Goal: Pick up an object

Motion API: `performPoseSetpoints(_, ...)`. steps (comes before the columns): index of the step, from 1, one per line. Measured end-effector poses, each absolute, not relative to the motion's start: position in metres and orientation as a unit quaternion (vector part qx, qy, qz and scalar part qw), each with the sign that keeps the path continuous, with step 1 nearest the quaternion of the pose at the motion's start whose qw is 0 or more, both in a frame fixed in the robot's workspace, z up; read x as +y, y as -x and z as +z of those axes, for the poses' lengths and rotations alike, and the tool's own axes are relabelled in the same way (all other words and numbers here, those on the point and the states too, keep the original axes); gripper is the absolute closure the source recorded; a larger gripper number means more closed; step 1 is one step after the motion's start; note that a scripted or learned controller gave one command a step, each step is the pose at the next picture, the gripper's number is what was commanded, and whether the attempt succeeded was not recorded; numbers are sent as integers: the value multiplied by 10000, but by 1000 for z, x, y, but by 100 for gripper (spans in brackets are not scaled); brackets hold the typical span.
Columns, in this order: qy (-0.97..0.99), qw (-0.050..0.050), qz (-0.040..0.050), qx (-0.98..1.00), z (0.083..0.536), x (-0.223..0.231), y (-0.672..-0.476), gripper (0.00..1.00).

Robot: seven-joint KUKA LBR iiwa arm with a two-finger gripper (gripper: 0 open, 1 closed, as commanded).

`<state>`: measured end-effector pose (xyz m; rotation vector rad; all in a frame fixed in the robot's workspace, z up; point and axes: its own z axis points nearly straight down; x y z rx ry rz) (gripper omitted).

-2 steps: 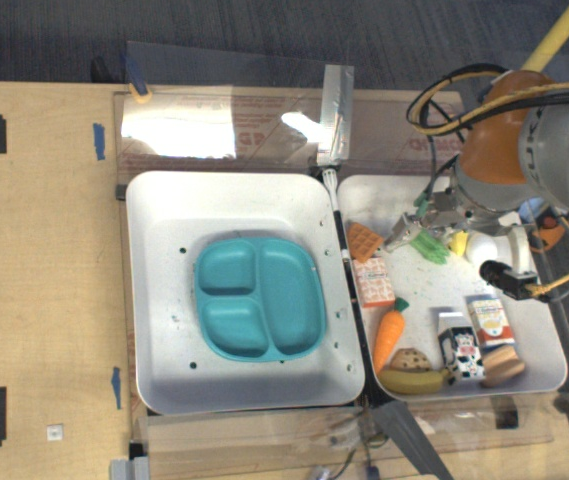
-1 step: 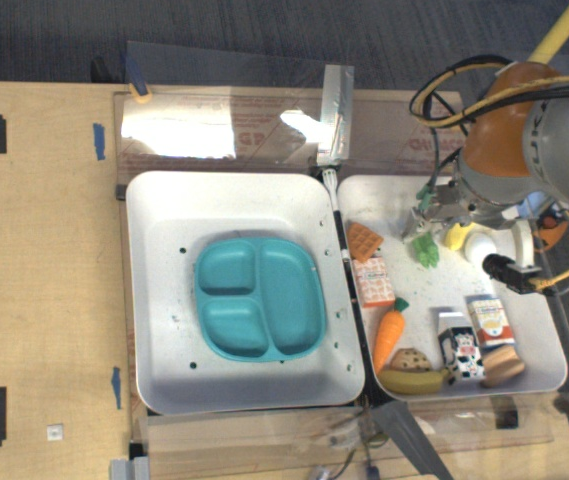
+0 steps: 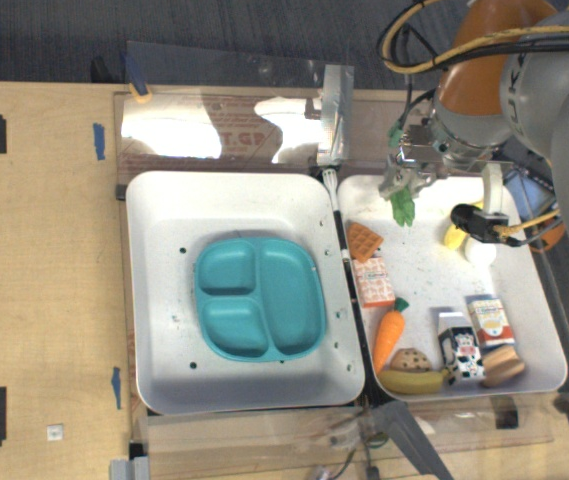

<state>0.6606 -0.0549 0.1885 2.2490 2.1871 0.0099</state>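
A small green leafy toy (image 3: 403,208) is seen pinched between the fingers of the gripper (image 3: 401,182), lifted over the right bin (image 3: 549,320) near its far left corner. Along that bin's left edge a waffle piece (image 3: 364,240), a pink-patterned packet (image 3: 373,282) and a toy carrot (image 3: 391,335) are lined up. A banana (image 3: 411,380) is laid along the near edge. A teal divided plate (image 3: 261,297) is set in the left bin (image 3: 160,228).
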Motion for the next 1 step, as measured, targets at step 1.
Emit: performPoseSetpoints(1,-7946,14,14,6071,226,-34,-667,100)
